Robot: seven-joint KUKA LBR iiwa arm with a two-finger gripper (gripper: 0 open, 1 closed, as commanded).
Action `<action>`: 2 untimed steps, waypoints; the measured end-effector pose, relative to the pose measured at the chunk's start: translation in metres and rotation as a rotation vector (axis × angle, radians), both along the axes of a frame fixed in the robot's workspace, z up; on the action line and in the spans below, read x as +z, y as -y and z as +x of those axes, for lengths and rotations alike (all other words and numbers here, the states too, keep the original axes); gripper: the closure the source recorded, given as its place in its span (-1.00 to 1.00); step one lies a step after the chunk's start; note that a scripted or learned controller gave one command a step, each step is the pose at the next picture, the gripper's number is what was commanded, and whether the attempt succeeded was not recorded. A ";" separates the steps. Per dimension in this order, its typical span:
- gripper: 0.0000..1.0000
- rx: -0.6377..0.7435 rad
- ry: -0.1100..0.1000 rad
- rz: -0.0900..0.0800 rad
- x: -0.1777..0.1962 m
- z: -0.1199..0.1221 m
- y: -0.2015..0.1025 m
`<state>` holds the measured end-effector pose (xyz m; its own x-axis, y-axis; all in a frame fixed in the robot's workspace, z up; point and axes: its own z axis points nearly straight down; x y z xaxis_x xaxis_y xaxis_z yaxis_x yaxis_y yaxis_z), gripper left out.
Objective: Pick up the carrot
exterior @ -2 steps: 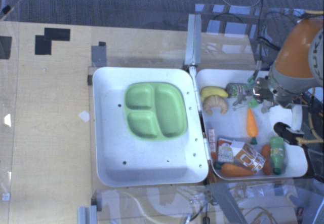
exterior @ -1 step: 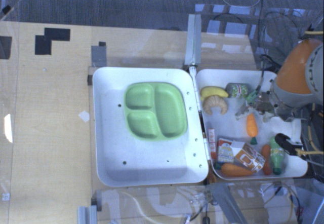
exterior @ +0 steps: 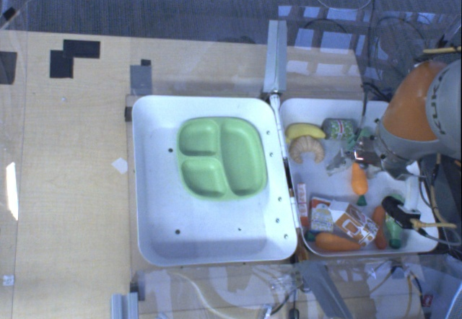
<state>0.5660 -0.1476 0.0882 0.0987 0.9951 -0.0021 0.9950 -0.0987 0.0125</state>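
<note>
the gripper (exterior: 359,158) sits at the top of an upright orange carrot (exterior: 359,179) in the right bin (exterior: 328,110); how far it is spread, i cannot tell.

plate (exterior: 220,157) in left bin (exterior: 151,188) — carrot (exterior: 359,179) in right bin (exterior: 328,110)

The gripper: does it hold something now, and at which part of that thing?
It cannot be told. The gripper is directly above the top end of a small carrot in the right bin, but a grasp is not visible.
</note>
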 end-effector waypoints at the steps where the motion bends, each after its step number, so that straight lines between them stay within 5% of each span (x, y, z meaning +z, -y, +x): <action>1: 1.00 0.003 0.002 0.002 0.009 0.003 -0.001; 2: 1.00 0.005 -0.011 0.003 0.115 -0.018 -0.062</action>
